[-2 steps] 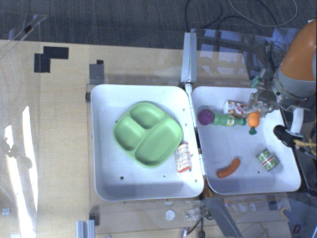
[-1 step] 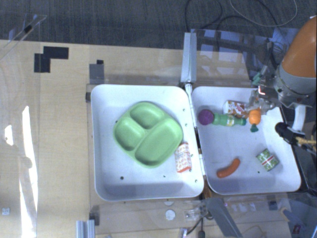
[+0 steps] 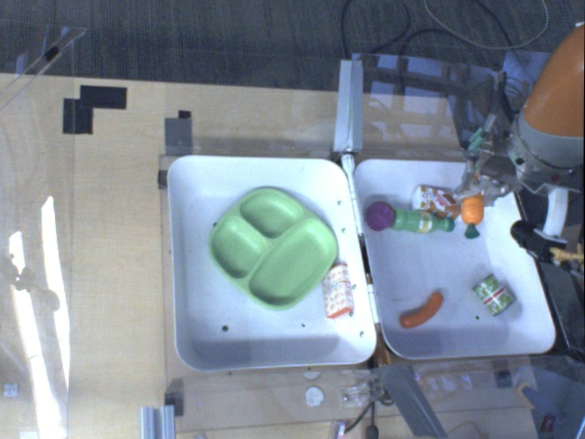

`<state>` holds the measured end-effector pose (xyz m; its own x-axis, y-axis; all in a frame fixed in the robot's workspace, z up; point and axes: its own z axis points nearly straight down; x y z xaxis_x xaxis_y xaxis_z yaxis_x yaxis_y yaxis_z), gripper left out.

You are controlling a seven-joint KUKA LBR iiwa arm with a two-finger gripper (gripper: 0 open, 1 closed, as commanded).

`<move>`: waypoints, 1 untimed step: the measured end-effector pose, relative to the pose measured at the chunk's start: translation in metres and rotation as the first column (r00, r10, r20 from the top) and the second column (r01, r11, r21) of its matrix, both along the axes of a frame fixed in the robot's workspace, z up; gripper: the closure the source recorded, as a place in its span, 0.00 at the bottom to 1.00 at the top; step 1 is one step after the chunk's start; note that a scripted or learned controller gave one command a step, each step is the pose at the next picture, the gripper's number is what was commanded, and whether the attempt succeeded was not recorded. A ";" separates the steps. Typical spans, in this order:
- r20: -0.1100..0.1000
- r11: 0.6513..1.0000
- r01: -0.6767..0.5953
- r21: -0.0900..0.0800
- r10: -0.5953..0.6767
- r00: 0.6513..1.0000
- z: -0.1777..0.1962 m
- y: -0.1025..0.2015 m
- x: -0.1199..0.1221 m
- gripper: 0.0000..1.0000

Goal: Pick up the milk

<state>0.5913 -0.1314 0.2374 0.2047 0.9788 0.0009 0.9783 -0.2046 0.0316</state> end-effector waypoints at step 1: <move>-0.027 1.000 -0.029 0.006 0.030 0.999 -0.022 0.063 0.010 1.00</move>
